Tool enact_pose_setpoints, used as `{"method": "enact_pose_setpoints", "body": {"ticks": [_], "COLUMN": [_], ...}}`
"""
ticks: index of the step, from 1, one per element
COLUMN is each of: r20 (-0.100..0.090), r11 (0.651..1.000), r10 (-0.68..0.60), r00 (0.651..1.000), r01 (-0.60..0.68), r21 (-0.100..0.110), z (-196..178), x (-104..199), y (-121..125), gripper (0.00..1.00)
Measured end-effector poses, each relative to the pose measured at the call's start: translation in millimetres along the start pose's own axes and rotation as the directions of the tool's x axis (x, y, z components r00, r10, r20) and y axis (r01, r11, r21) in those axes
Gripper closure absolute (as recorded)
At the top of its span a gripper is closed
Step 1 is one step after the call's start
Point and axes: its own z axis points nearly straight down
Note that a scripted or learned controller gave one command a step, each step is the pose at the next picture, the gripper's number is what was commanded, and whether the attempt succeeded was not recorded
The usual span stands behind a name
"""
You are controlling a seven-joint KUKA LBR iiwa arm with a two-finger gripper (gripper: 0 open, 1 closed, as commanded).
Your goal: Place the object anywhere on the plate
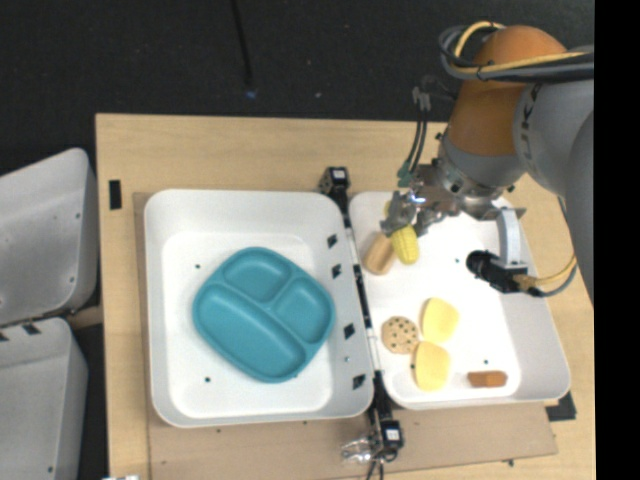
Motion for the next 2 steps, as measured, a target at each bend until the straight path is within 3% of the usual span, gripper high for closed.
{"method": "enact_pose_setpoints", "body": {"ticks": [2], "r20": [-0.001], "r11": [1.0], "r10": [0.0], "r00": [1.0], "r01": [0.0], "r21": [0.0], "z": [1.9], "x": [106.7], "y": [36.6], "gripper": [1.0]}}
